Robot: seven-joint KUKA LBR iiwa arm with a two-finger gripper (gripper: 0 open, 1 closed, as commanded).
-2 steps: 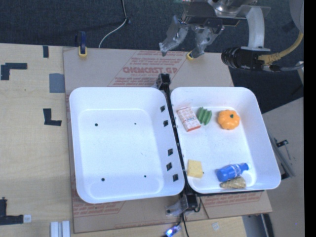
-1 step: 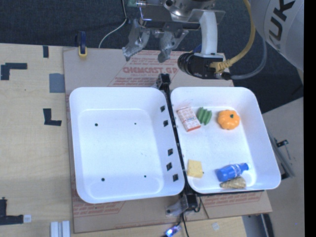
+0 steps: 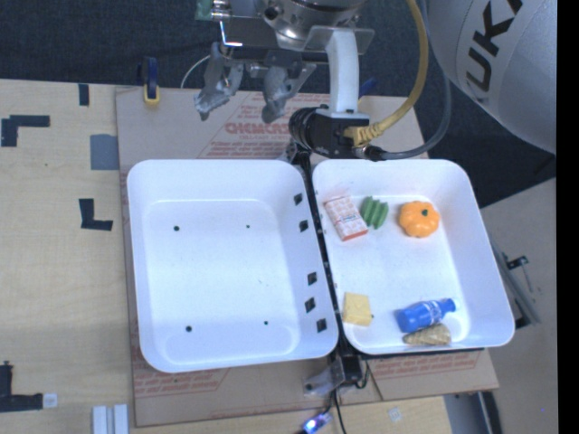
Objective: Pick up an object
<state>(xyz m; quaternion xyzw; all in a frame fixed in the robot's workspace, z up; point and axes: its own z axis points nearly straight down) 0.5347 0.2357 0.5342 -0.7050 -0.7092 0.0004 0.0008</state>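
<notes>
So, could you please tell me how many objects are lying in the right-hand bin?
5, none apparently hidden: a small carton near the divider, a green piece beside it, an orange pumpkin, a yellow block, and a blue bottle at the front.

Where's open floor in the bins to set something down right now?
The left bin is bare across its floor. In the right bin, the middle strip is free, between the orange fruit above and blue bottle below. Crowded: the top row with the small box and green piece, and the bottom edge by the yellow block.
</notes>
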